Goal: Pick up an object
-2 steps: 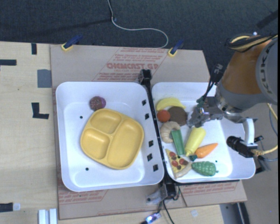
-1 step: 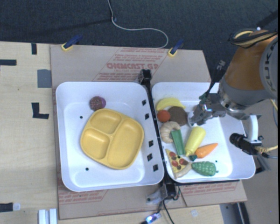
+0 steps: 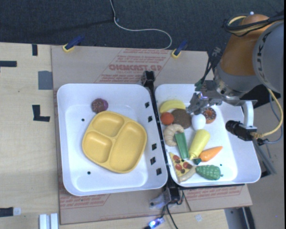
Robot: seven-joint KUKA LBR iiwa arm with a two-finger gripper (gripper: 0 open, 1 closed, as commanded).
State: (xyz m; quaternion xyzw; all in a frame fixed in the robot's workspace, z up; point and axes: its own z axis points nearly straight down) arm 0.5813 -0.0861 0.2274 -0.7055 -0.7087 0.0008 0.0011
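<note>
The gripper (image 3: 199, 105) hangs low over the upper part of the right bin (image 3: 238, 173), its dark tips just above the toy food; whether the fingers are spread or pressed together I cannot tell, since they blur into the clutter beneath. Nothing can be seen pinched between them, so I judge the step to be the reach-and-descend, with no grasp made yet.

Right under and beside the tips lie a white egg (image 3: 198, 122), a brown patty (image 3: 180, 117) and a red-and-white round piece (image 3: 209, 114), all touching or nearly so. The egg looks the likeliest target: small, smooth, rounded, probably slippery. The next move calls for settling on one piece and closing squarely on it without nudging its neighbours.

Further out sit a banana (image 3: 170, 105), a tomato (image 3: 166, 119), a green cucumber (image 3: 181, 145), a yellow squash (image 3: 199, 143), a carrot (image 3: 210, 153), a pizza slice (image 3: 181, 167) and a green bumpy piece (image 3: 208, 171). The left bin (image 3: 71, 175) holds a yellow divided plate (image 3: 114, 141) and a dark round piece (image 3: 99, 105).
</note>
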